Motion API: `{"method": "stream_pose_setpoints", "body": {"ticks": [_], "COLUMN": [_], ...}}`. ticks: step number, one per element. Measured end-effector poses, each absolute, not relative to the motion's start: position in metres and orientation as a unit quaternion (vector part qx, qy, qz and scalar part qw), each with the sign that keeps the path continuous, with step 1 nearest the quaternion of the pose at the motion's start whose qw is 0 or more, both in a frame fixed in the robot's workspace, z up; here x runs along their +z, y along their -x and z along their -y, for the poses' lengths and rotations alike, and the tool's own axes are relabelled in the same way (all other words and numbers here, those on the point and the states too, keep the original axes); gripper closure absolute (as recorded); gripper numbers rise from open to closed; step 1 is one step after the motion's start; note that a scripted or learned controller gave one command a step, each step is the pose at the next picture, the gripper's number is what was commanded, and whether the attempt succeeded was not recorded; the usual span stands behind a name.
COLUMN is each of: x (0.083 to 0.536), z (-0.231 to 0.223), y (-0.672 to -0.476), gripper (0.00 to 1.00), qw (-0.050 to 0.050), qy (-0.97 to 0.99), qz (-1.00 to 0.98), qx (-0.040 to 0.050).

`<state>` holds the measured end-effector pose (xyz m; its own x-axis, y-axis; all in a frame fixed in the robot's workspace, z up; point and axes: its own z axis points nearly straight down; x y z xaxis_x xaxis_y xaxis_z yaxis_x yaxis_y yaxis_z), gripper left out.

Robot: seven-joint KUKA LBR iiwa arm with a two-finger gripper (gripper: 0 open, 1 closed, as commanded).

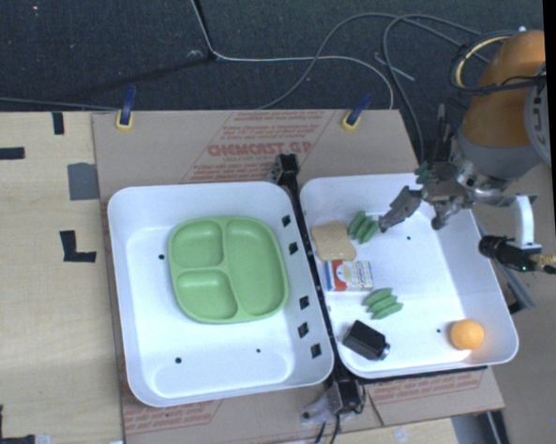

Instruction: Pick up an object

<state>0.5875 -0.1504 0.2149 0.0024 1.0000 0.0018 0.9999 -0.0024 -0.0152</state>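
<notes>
The gripper (415,208) is hanging over the upper part of the right bin (470,294), its two dark fingers spread wide apart, with nothing between them. One finger (397,210) is reaching out toward the middle of the bin, its tip ending just beside a green pea pod (360,226); whether it is touching the pod is not possible to tell. The other finger (444,214) is pointing down nearer the arm.

That green pea pod is lying at a tilt in the upper left part of the right bin, next to a tan slice of bread (332,240) that is resting against the bin's left wall. Just below the bread, a small red, white and blue carton (348,276) is lying flat. Below the carton, a second green pea pod (382,302) is lying near the middle of the bin. A small black block (366,340) is sitting near the bin's lower left corner, and an orange ball (466,334) is resting in the lower right corner, well apart from the rest.

The grey arm (503,137) with its orange band is coming in from the upper right.

In the left bin (151,365), a green divided plate (228,268) is lying flat, with three compartments facing up. Both bins are sitting side by side on a sheet of brown cardboard (254,143) that is held by clamps along its far edge.
</notes>
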Motion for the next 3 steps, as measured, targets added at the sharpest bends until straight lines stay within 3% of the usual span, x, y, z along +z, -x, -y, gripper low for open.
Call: {"method": "stream_pose_setpoints", "body": {"ticks": [1,3], "x": [0.223,0.123], "z": [0.15,0.16], "y": [-0.59,-0.585], "gripper": [0.0,0.0], "qw": [0.0,0.002], "qy": [0.707,0.707], "qz": [0.708,0.707], "qx": [0.0007,0.0024]}}
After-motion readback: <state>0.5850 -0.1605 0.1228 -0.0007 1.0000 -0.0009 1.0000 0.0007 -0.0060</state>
